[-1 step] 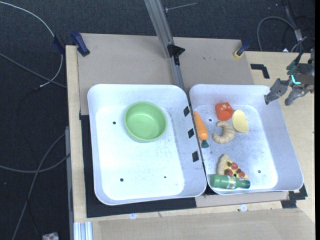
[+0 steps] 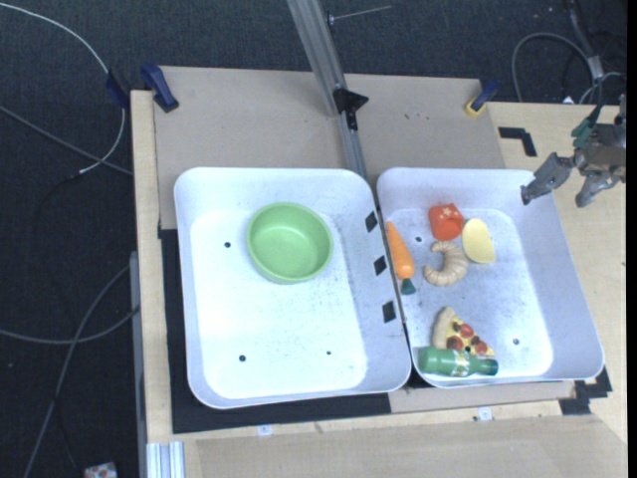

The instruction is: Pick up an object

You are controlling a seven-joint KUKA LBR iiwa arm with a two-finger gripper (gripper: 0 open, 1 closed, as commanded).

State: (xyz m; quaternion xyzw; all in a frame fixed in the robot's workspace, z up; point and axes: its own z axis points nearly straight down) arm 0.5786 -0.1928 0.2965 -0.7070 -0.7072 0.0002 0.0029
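Near edge of the right bin (image 2: 572, 297): green bottle (image 2: 456, 363) lying on its side along the front wall, cap end pointing right; its label is too small to read. Touching it just behind, a pizza slice (image 2: 461, 334) with red and dark toppings, tip pointing back-left. Mid bin: tan croissant (image 2: 447, 265), curled, with an orange carrot (image 2: 399, 252) just left of it, lying along the bin's left wall, green end toward the front. Behind the croissant, a yellow lemon-like piece (image 2: 479, 240) and a red pepper-like piece (image 2: 446, 220) sit side by side, touching or nearly so. Left bin (image 2: 209, 357) holds one green bowl (image 2: 289, 241), upright, in the back half, well apart from everything else. No legible writing or brand marks on any item or on the bins. Gripper (image 2: 565, 189) sits at the far right, above the right bin's back-right corner, near the rim, well apart from all the objects. Two fingers are splayed wide, nothing between them. Behind the bins: bare cardboard-coloured board (image 2: 269, 118) with a blue clamp (image 2: 159, 88) at its back-left corner, a yellow-and-blue clamp (image 2: 484, 96) back-right, and a grey metal rail (image 2: 318, 43) running diagonally to the gap between the bins.
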